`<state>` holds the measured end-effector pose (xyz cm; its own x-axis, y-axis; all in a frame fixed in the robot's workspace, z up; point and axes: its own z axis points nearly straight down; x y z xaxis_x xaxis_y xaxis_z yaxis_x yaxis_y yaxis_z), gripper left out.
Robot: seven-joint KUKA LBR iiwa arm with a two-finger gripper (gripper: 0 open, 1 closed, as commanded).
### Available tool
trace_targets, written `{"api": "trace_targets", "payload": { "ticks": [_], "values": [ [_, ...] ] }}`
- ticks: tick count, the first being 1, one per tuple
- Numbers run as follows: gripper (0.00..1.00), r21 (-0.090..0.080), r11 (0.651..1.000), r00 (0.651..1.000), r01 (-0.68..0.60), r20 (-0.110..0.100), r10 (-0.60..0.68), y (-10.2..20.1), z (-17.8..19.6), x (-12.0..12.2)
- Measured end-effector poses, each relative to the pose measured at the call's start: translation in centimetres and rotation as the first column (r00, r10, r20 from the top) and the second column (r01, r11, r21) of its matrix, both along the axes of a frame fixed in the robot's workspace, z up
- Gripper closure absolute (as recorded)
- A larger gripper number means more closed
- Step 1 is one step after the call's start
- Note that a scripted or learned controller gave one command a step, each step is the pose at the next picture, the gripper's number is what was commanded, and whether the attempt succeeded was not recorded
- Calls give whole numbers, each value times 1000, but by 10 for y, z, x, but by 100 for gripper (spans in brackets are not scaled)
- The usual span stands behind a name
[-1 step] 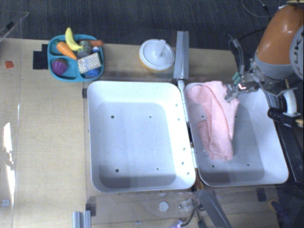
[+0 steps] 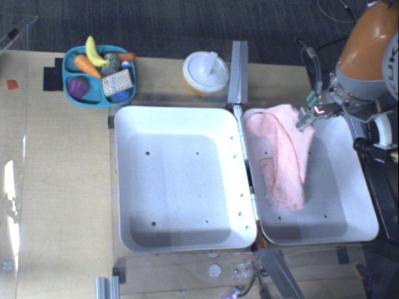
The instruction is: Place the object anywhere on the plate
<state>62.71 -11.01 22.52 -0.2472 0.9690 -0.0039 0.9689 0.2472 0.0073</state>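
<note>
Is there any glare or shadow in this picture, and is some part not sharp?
Camera view: glare streaks lie on the bench at the left; soft shadows sit along the near walls of the left bin and right bin; the pincer by the pink cloth looks slightly blurred.

Soft even light, slight blur

Your arm (image 2: 374, 36) comes in from the right edge, upper part of the camera view. The orange band sits at the top, with the grey wrist section just below it. The wrist angles down and to the left. The pincer (image 2: 308, 116) hangs off the wrist's lower-left end, its tip pointing left and down. Finger spacing is too small and cluttered to read from this angle. Dark cabling trails beside the wrist.
</note>
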Motion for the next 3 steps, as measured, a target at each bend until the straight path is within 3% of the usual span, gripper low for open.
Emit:
{"api": "trace_targets", "payload": {
  "ticks": [1,2,3],
  "values": [
    [100,0,919,919,-395,-2,395,55,-8,-15],
    [100,-2,691,691,-723,-3,723,110,-13,-29],
    [100,-5,356,356,-934,-2,934,159,-18,-37]
  ]
}}
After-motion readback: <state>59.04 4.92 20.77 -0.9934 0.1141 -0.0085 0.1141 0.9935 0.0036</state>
